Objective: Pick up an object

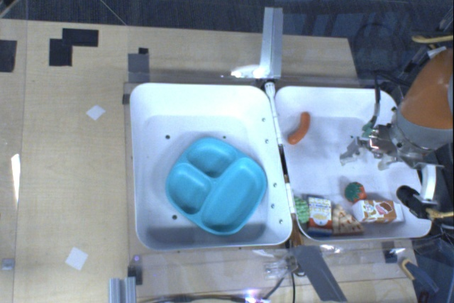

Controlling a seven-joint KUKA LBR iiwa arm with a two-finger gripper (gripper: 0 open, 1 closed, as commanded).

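Over the right bin (333, 110), the gripper (362, 150) is seen with its 2 fingers apparently spread, nothing between them | orange sausage (298, 128) lies near the divider | small red-green item (354, 191) and food boxes (340, 213) at the front wall | blue divided plate (216, 184) in left bin (152, 152)

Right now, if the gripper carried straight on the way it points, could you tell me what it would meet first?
The gripper points left across the right bin. Bare bin floor lies ahead, then probably the divider wall between the bins; the orange sausage sits above that line. Height is unclear.
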